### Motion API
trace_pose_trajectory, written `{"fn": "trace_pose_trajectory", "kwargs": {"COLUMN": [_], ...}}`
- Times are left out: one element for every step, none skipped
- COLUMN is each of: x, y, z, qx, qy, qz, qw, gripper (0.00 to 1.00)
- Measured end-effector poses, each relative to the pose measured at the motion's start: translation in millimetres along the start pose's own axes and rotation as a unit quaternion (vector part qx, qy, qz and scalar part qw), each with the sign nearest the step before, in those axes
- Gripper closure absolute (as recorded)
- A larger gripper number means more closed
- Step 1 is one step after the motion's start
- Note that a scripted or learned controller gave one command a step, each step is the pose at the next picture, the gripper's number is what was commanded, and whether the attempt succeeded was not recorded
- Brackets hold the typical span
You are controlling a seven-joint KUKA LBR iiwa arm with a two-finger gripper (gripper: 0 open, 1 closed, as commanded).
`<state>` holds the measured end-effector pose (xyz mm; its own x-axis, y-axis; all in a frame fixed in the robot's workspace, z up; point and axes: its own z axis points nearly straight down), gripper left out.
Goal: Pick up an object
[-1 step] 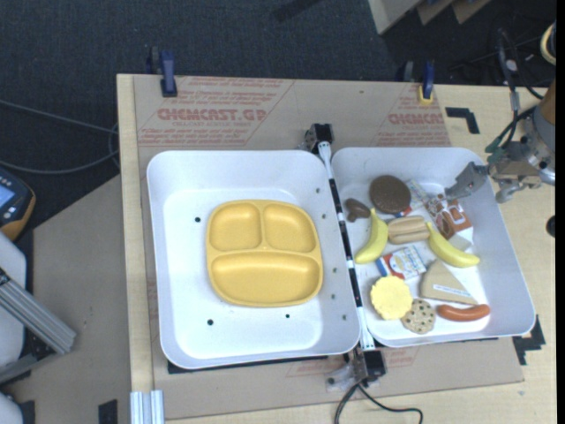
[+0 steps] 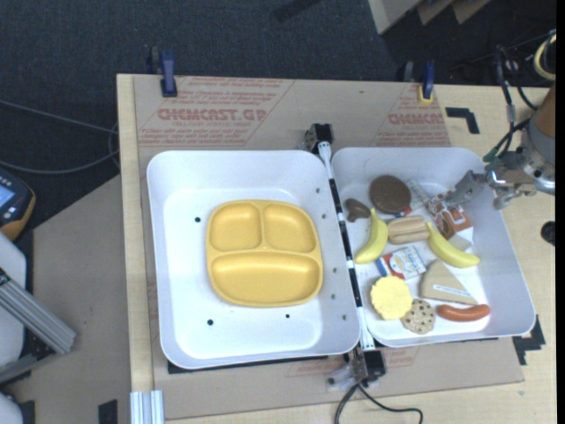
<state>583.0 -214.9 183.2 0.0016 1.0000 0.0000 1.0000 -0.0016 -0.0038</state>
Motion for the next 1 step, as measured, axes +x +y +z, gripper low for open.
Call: {"fn": "trace_pose_trajectory", "kwargs": {"x": [1.2], "y": [0.7], "z": [85.6], "qx": [-0.005], "qy": [-0.001], "qz": [-0.001], "qw": [1.0], "gripper": [0.0]}}
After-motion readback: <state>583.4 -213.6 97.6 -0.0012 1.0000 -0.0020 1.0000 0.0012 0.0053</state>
